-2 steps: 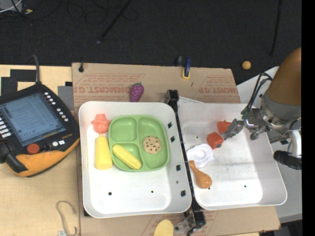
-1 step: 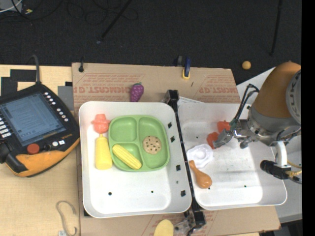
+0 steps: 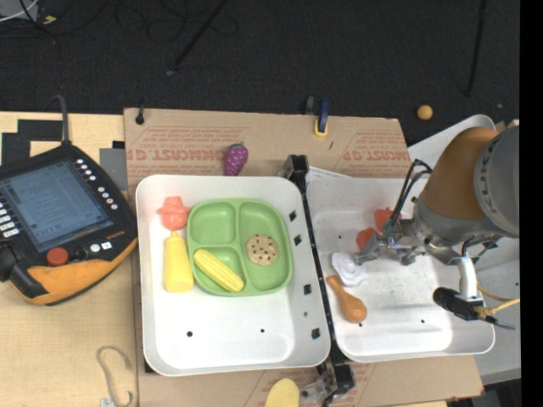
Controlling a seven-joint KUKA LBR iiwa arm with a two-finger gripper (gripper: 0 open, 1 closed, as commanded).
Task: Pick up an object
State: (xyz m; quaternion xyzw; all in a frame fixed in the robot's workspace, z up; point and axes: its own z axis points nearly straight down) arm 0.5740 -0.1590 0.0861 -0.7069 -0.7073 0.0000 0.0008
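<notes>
The arm reaches in from the right of the frame, its jaws (image 3: 379, 248) low in the right bin (image 3: 424, 333), just beside a red object (image 3: 374, 228) and above a white piece (image 3: 347, 269); I cannot tell whether they grip anything. A drumstick (image 3: 346, 298) lies lower left. The left bin (image 3: 212, 337) holds a green tray (image 3: 238, 246) with corn (image 3: 219, 270) and a cookie (image 3: 261, 248)

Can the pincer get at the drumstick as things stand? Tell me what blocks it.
Probably yes. The drumstick lies uncovered on the right bin floor, with nothing on top. The pincer hovers just above it, beside a white item touching the drumstick's near end, which might crowd a grasp.
</notes>
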